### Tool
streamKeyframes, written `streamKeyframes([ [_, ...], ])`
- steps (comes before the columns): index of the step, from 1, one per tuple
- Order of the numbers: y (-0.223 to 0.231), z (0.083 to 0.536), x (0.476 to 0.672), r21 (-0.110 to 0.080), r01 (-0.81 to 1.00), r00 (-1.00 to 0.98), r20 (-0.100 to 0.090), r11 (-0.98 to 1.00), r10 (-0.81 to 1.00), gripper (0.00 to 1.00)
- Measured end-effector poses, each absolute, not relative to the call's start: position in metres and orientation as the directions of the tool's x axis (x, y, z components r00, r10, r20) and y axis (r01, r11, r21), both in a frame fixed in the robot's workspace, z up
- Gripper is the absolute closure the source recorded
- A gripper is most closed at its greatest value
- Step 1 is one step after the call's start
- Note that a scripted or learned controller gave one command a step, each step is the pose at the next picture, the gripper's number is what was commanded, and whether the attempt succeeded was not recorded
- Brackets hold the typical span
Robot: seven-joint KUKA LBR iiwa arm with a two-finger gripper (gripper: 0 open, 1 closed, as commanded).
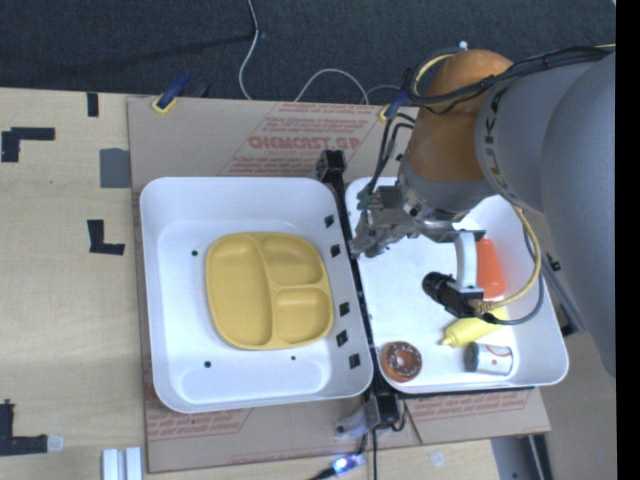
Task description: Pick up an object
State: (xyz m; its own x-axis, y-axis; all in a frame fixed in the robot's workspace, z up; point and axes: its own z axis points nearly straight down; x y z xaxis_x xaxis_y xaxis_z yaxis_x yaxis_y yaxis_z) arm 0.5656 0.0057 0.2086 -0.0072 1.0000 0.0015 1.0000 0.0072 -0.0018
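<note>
My gripper (368, 236) hangs low over the far left part of the right bin (420, 393), close to the wall shared with the left bin. Bare white floor lies beneath it, and I see no object in its grasp. In the right bin lie a chocolate doughnut (402, 361) at the near left corner, a small yellow banana-like piece (461, 332), a small grey-and-white can (489, 358) on its side near the front, and a long orange piece (488, 268) by the right side. The grey arm covers the bin's far right part.
The left bin (170, 268) holds a yellow divided plate (268, 290) in its middle. Black clips (345, 308) run along the wall between the bins. Both bins rest on a cardboard sheet (290, 138).
</note>
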Motion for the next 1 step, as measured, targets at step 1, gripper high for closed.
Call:
streamKeyframes([
  [1, 0.0536, 0.2211, 0.5849, 0.000, 1.000, -0.007, 0.002, 0.007, 1.000, 1.00],
])
